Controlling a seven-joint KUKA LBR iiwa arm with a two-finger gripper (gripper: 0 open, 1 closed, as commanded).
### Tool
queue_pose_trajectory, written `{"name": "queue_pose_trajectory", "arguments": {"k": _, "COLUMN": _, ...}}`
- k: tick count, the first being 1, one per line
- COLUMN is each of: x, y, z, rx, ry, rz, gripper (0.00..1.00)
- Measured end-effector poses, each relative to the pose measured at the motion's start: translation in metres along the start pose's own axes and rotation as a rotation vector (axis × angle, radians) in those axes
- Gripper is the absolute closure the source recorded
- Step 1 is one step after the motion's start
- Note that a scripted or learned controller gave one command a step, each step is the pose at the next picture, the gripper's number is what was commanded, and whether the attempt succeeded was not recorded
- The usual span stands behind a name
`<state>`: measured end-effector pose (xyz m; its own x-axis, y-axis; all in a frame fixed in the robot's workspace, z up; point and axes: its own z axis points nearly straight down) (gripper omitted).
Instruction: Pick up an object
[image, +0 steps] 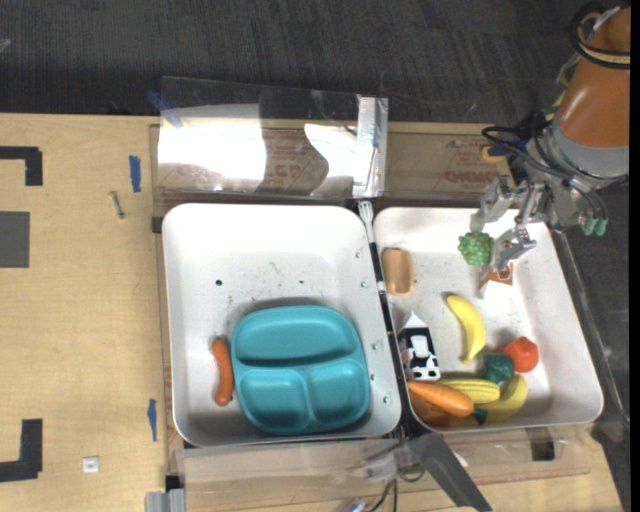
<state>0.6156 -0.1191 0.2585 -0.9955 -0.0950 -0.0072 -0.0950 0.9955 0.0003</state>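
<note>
Sausage, orange-red plastic (222, 371), lies along the left wall of the left white shallow bin (200, 240), touching a teal three-compartment plastic tray (298, 368) at bin centre-front. In the right white shallow bin (570, 330), L to R: tan bread-roll toy (397, 270) against the left wall; black-and-white milk carton toy (419, 353) below it; orange plastic carrot (440, 399) at front; two yellow plastic bananas, one curved upright (467, 325), one along the front (497, 391); green broccoli toy (476, 248) near the back; red-orange tomato toy w/ green stem (518, 354). Metal two-finger gripper (512, 235) hangs over the bin's back right, just beside the broccoli; can't tell whether it's spread or closed. Nothing visibly held.
</note>
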Motion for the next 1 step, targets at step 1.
{"name": "queue_pose_trajectory", "arguments": {"k": 1, "x": -0.0248, "y": 0.0458, "z": -0.0029, "rx": -0.001, "ry": -0.002, "rz": 0.015, "gripper": 1.0}}
